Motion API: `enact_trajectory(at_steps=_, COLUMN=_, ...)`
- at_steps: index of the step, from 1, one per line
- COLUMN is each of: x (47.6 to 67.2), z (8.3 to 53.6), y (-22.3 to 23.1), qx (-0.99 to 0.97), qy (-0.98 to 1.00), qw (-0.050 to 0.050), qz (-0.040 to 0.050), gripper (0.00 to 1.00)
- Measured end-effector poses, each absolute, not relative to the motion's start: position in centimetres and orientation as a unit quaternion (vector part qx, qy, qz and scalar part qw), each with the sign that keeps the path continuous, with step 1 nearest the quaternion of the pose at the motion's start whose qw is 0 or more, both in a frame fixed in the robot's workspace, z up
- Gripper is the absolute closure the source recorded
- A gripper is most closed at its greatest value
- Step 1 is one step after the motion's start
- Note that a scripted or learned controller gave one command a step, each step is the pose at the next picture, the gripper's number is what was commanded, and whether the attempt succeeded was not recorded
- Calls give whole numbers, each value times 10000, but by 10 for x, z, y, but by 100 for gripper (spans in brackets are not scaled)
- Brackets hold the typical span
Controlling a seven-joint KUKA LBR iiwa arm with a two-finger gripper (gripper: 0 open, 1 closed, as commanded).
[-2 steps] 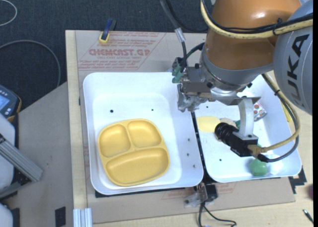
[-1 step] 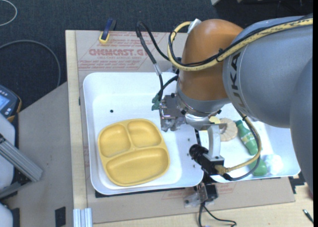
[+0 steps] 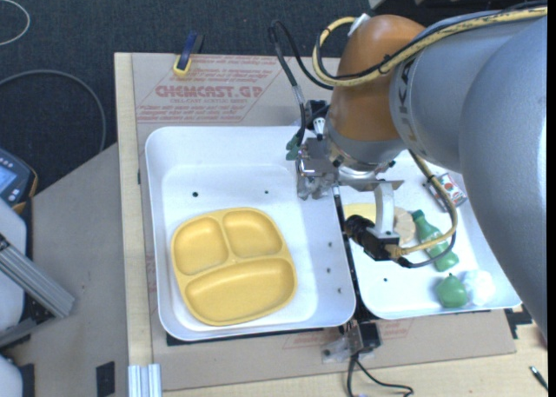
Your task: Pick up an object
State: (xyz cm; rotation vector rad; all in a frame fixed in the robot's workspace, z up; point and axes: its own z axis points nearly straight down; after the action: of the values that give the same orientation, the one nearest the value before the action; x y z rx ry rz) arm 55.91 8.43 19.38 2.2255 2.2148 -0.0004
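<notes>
The yellow tray has three dips and lies flat in the left bin, near the front wall. The small things are in the right bin. There is a green bottle in the middle. A round green toy sits by the front wall, with a white fluffy bit just beside it. A red and white thing lies further back. My gripper is at the back part of the wall between the two bins, apart from the tray. I cannot tell if it is spread or pressed together. My big grey arm covers much of the right bin.
</notes>
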Motion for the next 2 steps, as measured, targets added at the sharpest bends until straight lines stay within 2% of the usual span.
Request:
enact_trajectory(at_steps=1, x=478, z=384, y=50, qx=7072, qy=7070, qw=40, qz=61, gripper=100)
enact_trajectory(at_steps=2, x=500, z=324, y=143, qx=7043, qy=7099, qw=-22, qz=-19, gripper=100)
